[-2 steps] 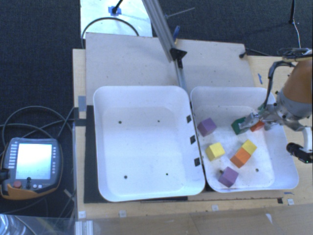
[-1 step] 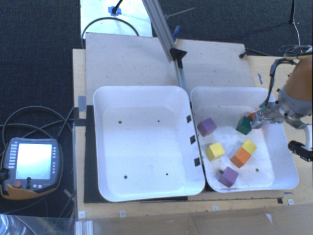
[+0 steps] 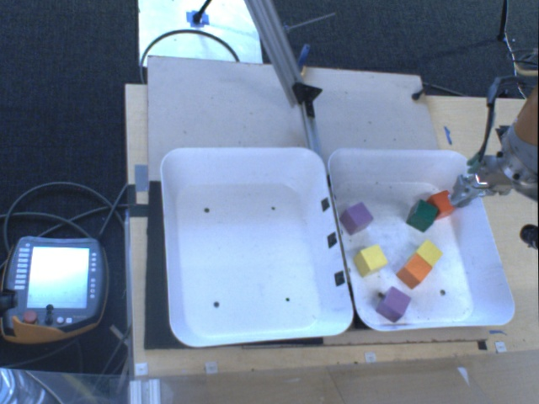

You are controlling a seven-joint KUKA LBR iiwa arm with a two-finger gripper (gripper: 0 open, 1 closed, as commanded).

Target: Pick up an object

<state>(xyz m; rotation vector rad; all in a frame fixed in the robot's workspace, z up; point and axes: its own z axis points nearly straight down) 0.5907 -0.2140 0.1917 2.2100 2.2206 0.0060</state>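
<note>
The right bin (image 3: pixel 498 297) holds several small blocks. A red-orange block (image 3: pixel 441 203) lies at its far right, touching a dark green block (image 3: pixel 422 215). My gripper (image 3: pixel 465 192) reaches in over the bin's right rim, and its tip sits right beside the red-orange block. Nothing is lifted. Further left lies a purple block (image 3: pixel 355 217) and below it a yellow block (image 3: pixel 370 260). A second yellow block (image 3: pixel 429 252) leans against an orange block (image 3: pixel 413 272). Another purple block (image 3: pixel 392 304) rests near the front rim.
The left bin (image 3: pixel 171 251) stands beside the right one, their rims meeting in the middle. A slanted metal pole (image 3: pixel 271 36) crosses the back of the bench. A teach pendant (image 3: pixel 52 289) with cables lies on the floor at the left.
</note>
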